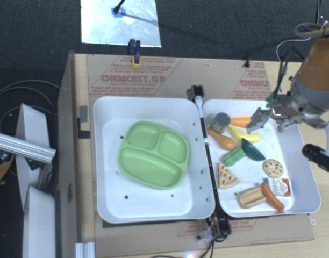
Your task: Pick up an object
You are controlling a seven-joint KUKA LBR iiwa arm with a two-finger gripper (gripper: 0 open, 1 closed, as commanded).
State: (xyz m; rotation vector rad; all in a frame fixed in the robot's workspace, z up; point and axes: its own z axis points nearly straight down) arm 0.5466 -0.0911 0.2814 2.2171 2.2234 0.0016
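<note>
In the right bin (309, 198) you have the whole pile of toy food, and the gripper (257, 121) sits over that bin's upper middle, coming in from the arm (315, 74) at the right edge. Whether the gripper's tips are spread or pinched you cannot tell from this angle, and nothing can be seen caught in it.

Just beside the gripper, to its left, lies an orange carrot (240, 121), with a grey can (220, 122) further left against the divider between the bins. Just below the tip a yellow banana (245, 135) stretches across, and a tan pear-shaped piece (222, 139) lies left of it. Lower down you see a light green pod (233, 156) touching a dark green vegetable (254, 151) (the two overlap a little at their ends). Below those sit a pizza slice (225, 176), a round cookie (272, 168), a small red and white packet (278, 186), and near the front rim a bread roll (250, 196) alongside a red sausage (272, 196).

The left bin (108, 144) holds a pale green divided plate (154, 154), roughly centred and well apart from the gripper.
</note>
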